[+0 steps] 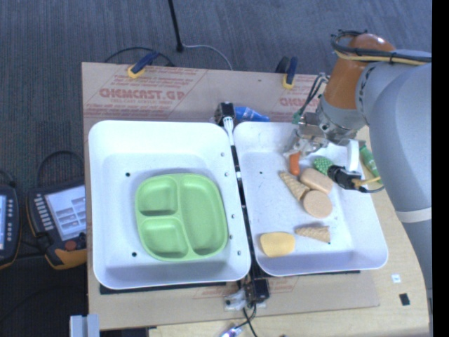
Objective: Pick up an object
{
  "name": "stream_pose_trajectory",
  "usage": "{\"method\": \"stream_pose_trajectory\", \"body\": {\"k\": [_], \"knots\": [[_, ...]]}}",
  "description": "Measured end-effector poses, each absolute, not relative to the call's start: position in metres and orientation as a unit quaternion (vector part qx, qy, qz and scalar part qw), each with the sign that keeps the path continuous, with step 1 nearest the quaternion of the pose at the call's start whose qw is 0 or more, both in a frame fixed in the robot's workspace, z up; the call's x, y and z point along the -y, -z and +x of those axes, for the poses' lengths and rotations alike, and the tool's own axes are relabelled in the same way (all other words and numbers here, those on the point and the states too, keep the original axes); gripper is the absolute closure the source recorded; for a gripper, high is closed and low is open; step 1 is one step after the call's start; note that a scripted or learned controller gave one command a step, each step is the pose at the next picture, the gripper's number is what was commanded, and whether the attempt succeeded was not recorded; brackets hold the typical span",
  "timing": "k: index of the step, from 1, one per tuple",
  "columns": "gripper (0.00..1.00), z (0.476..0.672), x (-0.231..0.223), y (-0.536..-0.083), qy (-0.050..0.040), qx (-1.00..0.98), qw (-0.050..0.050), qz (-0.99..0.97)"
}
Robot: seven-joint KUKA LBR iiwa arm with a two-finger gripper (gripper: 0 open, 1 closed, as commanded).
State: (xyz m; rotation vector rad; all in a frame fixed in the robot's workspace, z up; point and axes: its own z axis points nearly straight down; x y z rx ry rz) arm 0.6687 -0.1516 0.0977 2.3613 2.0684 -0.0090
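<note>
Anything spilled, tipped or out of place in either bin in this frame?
Nothing stands out. The green three-compartment plastic plate lies flat in the left white bin. The toy foods, including a yellow bun-shaped piece and a tan cone, lie loose inside the right white bin, below the gripper.

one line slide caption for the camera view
Gripper poised over toy foods in the right bin; green divided tray sits in the left bin.

Dark grey carpet surrounds the brown board — a handheld device, perhaps a pendant, lies left.
</note>
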Motion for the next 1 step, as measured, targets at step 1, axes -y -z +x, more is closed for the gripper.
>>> {"method": "stream_pose_trajectory", "body": {"k": [1], "knots": [[1.0,0.6073,0.0977,-0.2168,-0.0004,-0.713,0.001,0.701]]}}
